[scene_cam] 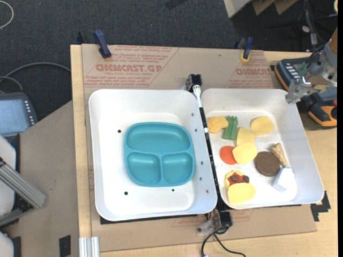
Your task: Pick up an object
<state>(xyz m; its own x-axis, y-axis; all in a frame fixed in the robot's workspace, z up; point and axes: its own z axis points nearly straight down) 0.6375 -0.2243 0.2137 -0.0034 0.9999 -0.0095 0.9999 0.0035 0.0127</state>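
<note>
1. Gripper (298, 92) is hovering at the far right corner of the right bin (300, 123); can't tell how its jaws are standing
2. Toy foods are sitting below-left of it: yellow round (262, 125), green piece (231, 127), brown disc (266, 164), red disc (228, 155)
3. Teal divided plate (158, 153) is lying far left of it, in the left bin (104, 143)

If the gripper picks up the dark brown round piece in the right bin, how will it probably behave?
The brown round piece looks flat and disc-like, so it probably lies stable and will not roll. It seems rigid and light. Neighbours touch it, so fingers may nudge the yellow piece.
</note>
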